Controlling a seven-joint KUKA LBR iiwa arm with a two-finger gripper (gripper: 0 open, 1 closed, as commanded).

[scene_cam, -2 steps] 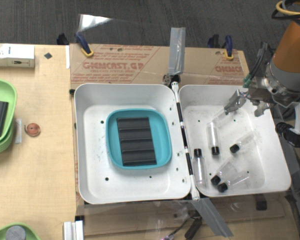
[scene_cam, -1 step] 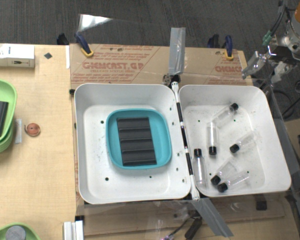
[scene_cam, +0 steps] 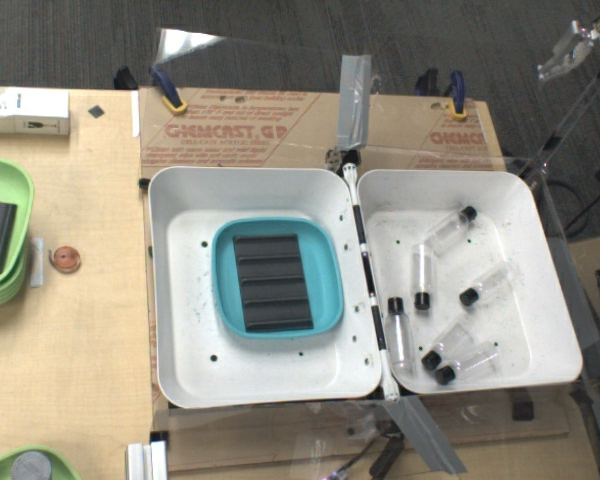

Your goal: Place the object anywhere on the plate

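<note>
While vials (clear) lie right, plate left.

A pale grey metal bracket on thin slanting struts sits at the upper right edge; whether it is part of the arm is unclear.

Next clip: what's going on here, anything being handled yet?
Nothing is being handled at this moment. The square teal plate, fitted with a black ribbed insert, sits in the left white bin. The right white bin holds several clear plastic vials with black caps, scattered loosely and lying mostly on their sides. None of the vials is on the plate, so the placing has not yet been done.
</note>
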